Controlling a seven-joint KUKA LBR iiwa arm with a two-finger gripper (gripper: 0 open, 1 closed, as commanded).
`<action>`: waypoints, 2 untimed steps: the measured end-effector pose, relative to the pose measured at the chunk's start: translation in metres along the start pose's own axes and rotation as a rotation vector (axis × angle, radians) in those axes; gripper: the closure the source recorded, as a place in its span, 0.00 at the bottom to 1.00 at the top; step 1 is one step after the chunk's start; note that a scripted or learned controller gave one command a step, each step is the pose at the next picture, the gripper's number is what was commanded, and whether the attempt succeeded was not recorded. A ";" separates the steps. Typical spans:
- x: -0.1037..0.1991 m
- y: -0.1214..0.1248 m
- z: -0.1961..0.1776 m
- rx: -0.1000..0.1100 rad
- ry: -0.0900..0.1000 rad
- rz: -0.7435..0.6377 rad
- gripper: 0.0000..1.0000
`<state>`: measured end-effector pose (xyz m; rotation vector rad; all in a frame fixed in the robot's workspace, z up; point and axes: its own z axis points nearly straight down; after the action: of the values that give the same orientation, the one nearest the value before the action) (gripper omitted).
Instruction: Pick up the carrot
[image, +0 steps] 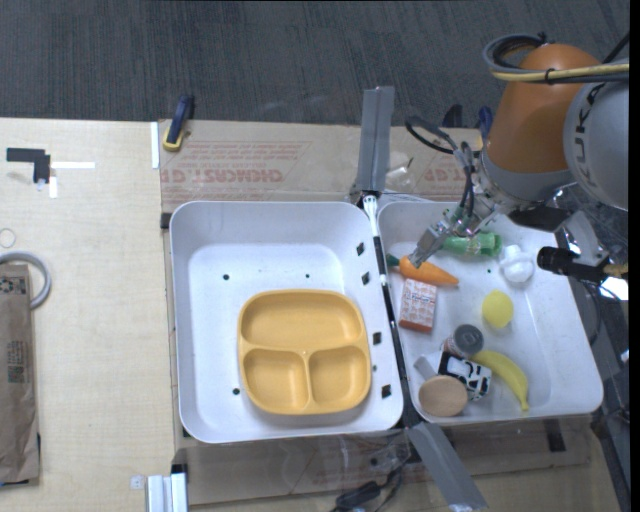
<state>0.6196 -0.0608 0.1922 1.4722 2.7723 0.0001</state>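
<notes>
The orange carrot (432, 272) lies in the right bin (575, 345) near its far left corner, its green end pointing at the divider. My gripper (428, 247) hangs low just above and behind the carrot, slanting down from the grey and orange arm (535, 110). Its tip sits close to the carrot's thick end; I cannot tell whether they touch.
A green bottle (472, 242) lies right behind the gripper. A red-and-white box (418, 305), a lemon (498, 309), a grey can (468, 338), a banana (507, 376), a cow toy (466, 376) and a tan bowl (442, 397) share the right bin. The left bin (200, 300) holds a yellow divided plate (303, 352).
</notes>
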 end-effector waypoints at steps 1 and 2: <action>-0.048 -0.095 -0.034 0.001 0.000 -0.035 0.00; -0.032 -0.047 0.072 -0.002 0.001 -0.772 0.00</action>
<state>0.5986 -0.1140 0.1203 0.3202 3.1230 0.0017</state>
